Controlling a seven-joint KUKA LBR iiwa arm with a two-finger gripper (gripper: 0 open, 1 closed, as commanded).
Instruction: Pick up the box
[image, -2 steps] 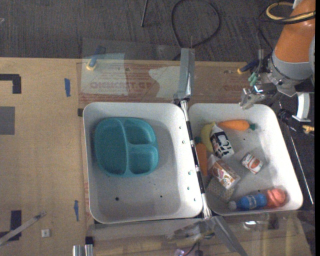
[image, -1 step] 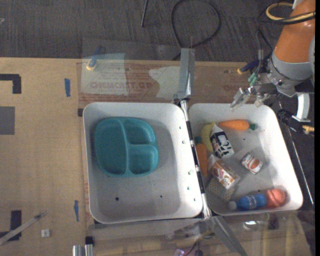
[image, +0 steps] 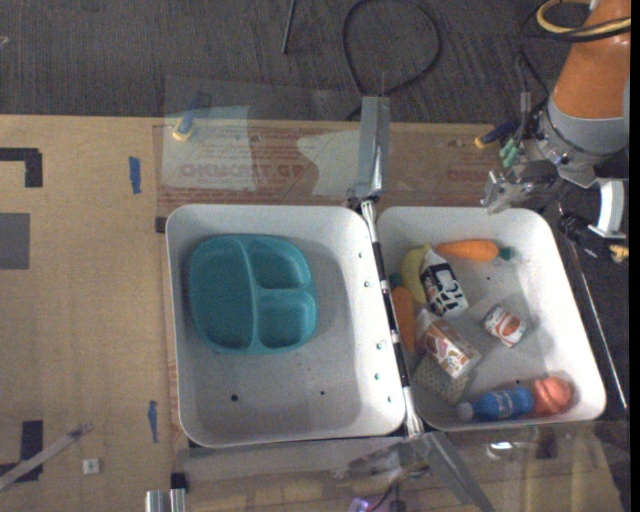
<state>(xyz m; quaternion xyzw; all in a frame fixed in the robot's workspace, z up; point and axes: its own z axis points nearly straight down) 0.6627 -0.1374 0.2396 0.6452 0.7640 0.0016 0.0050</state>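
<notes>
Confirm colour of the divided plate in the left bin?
Teal, a solid colour, seen in the camera view: divided plate in the left bin.

Tan bench top (image: 80, 330), blue tape marks (image: 134, 174); dark grey carpet floor (image: 150, 50), black cable loop (image: 392, 40).

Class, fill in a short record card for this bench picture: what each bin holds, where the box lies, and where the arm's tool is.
left bin: teal divided plate
right bin: box, two carrots, banana, can, blue bottle, black-and-white carton
box position: lying flat near the bin's middle, beside the can
tool: above the right bin's far rim, apart from the box
task state: box not yet picked up
</notes>
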